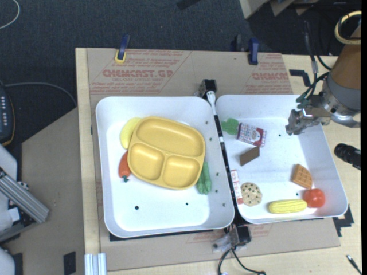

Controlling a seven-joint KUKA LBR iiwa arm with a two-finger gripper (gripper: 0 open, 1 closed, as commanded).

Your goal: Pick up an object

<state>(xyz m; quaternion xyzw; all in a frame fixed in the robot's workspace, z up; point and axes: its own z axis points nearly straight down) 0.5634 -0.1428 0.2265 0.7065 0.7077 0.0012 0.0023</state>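
A robot gripper (298, 122) hovers over the right bin (327, 153); whether it is spread or closed cannot be told. A yellow divided plate (166, 152) fills the left bin (114, 165).

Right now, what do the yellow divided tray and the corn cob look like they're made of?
The yellow tray looks like molded plastic: one even color, rounded compartment walls, a soft satin sheen. The corn cob looks like plastic toy food, smooth and uniformly yellow with a slight gloss, though foam or rubber can't be ruled out.
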